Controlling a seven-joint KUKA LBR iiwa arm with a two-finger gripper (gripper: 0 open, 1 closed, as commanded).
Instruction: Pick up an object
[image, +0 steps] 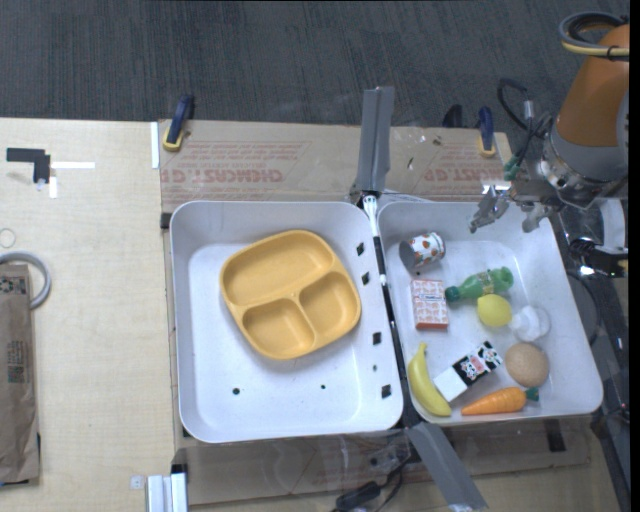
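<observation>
The arm (592, 95) shows at the upper right of the frame as a thick rounded body with a broad orange band, capped above by a pale grey ring edged in yellow. Below the orange the casing turns light grey and narrows to a wrist flange. From there a cluster of bare silvery metal brackets and small fittings runs leftward to the gripper (492, 208), whose parts look thin, angular and metallic. Black cables loop beside the wrist on its left, and more dark cabling hangs along the right edge.

bright even overhead light, soft shadows, slightly soft focus
</observation>
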